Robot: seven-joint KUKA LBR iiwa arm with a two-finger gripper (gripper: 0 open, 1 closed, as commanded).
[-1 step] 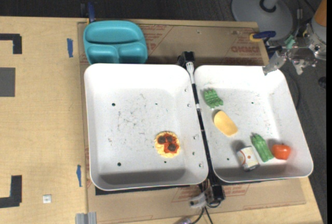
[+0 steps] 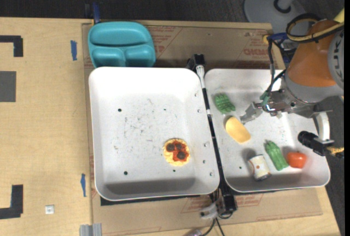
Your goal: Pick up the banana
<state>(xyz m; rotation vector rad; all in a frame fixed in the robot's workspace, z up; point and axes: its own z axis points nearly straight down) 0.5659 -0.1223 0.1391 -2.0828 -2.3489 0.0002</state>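
Camera view: you've got two white bins — left bin (image 2: 109,120) holds one small pizza (image 2: 176,152). Right bin (image 2: 317,177): one yellow banana (image 2: 237,129), two green items, one tomato (image 2: 296,160), one can (image 2: 258,166). Gripper (image 2: 250,113) hangs just beside the banana, fingers apart, holding nothing.

White bins (image 2: 109,120); teal tray (image 2: 121,43); yellow banana (image 2: 238,130); pizza (image 2: 176,152) spotted red on yellow; green pepper (image 2: 223,102); red tomato (image 2: 296,160).

Cardboard-topped bench (image 2: 44,120) w/ 2 white bins (image 2: 109,93) (image 2: 320,177), teal tray (image 2: 121,43).
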